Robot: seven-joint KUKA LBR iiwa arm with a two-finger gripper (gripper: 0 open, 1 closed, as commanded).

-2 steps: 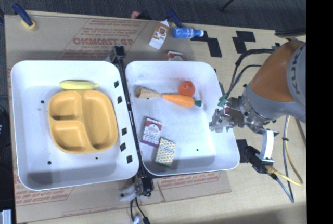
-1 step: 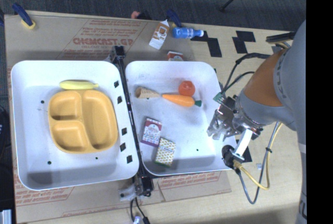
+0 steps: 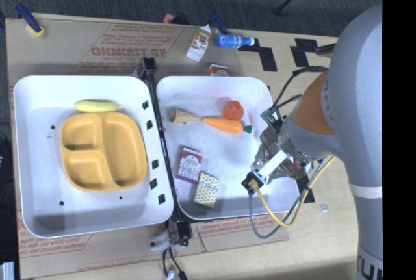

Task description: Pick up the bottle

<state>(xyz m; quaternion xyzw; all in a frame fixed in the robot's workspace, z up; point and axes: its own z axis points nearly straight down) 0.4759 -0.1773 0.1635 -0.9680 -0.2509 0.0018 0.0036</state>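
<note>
Right bin [image 3: 214, 82], shallow, white, smooth-walled; bare floor along its right side, where the gripper [image 3: 268, 150] hangs by the rim, released or clenched cannot be told; tapered carrot [image 3: 223, 124] mid-bin; blue plastic bottle [image 3: 233, 41] on its side on printed cardboard [image 3: 130, 45] beyond the far rim, well apart from the gripper.

Robot lab: grey arm [image 3: 361, 71] over cardboard-covered bench [image 3: 117, 45], blue clamps [image 3: 29, 20], white bins [image 3: 26, 142], toy food [image 3: 222, 124]
</note>
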